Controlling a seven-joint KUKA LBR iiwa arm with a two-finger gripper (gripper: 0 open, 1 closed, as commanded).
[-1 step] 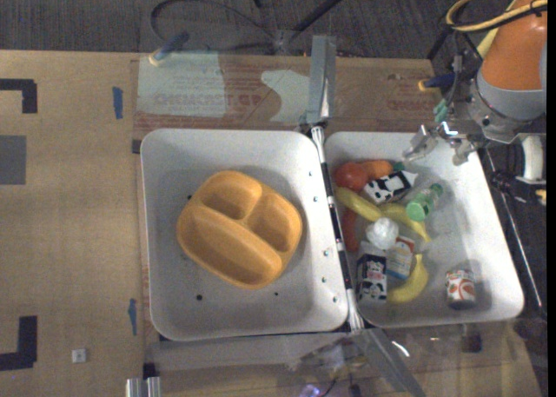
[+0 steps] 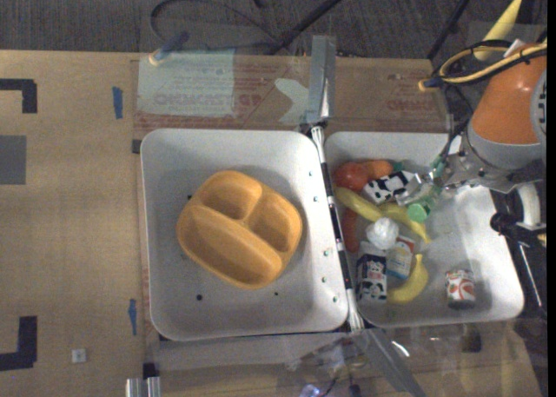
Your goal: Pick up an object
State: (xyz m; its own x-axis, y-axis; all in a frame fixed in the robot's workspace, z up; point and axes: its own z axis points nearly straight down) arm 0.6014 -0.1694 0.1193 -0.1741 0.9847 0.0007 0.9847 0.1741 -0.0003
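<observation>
1. Reaching in from the right, the arm (image 2: 512,113) hangs over the right bin (image 2: 491,300), its orange band above the bin's upper right corner.
2. Gripper (image 2: 432,180): low over the upper middle of the right bin, just right of the cow-print item (image 2: 388,186). Whether it is spread, pressed together or pinching anything cannot be told; the tip is small and blurred against the clutter.
3. Right bin, left half: a pile of candidate objects.
   - A red-orange fruit (image 2: 354,175) lies at the bin's upper left, touching the cow-print item.
   - A banana (image 2: 375,211) runs slantwise below these, toward the bin's middle.
   - A green piece (image 2: 419,209) sits just beside the banana's right end, directly below the gripper.
   - A white ball (image 2: 381,233) rests against the banana's lower edge.
   - A carton (image 2: 372,277) with a cow face stands near the bin's lower left corner.
   - A second banana (image 2: 412,282) curves just right of the carton; a small box (image 2: 400,258) lies between it and the ball.
4. Can (image 2: 460,287): alone in the right bin's lower right part, well apart from the pile.
5. Left bin (image 2: 165,300): touching the right bin along the shared middle edge. A yellow divided tray (image 2: 240,228) lies at its centre, tilted.
6. Both bins rest on a bench (image 2: 69,239) faced in cardboard.
</observation>
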